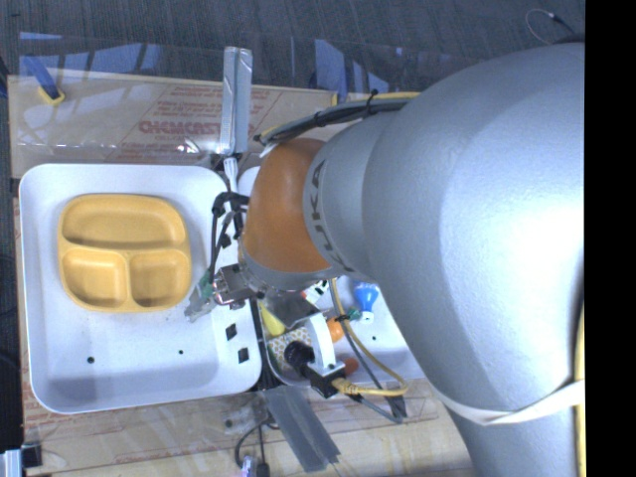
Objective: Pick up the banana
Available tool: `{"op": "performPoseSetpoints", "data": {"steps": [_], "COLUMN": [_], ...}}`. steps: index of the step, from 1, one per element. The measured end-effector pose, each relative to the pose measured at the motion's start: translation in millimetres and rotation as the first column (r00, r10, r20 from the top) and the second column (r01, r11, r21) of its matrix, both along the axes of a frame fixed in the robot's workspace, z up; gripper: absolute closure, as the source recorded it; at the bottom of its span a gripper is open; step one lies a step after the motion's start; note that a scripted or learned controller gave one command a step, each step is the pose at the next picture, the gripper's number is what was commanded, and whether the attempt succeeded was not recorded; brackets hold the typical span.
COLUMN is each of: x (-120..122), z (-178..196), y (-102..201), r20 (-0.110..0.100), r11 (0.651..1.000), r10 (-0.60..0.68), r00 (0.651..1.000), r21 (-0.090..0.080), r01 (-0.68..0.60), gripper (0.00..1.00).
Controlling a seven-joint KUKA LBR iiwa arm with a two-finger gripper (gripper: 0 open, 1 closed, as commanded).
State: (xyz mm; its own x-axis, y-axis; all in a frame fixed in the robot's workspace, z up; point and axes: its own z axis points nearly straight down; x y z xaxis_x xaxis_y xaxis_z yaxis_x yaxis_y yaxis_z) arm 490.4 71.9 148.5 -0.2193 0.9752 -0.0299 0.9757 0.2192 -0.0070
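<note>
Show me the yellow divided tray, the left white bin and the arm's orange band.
yellow divided tray point(126, 249), camera view, where its dividers meet.
left white bin point(129, 358), camera view, bare floor below the tray.
orange band point(283, 217), camera view, middle of its curved face.

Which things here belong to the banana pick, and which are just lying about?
Job: gripper, at the rim between the bins; yellow piece under the wrist, likely the banana, mostly hidden.
Lying about: yellow three-compartment plastic tray in left white bin; small blue object and small orange object, both partly hidden.
</note>
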Motion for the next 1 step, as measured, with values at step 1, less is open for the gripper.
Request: {"op": "performPoseSetpoints", "data": {"steps": [1], "x": [-14.3], "z": [51.8], "y": [1.9], "r20": [-0.003], "r11": [0.992], "r10": [-0.126], "r00": [0.992], "r21": [0.029], "r01": [0.126], "gripper": [0.0]}}
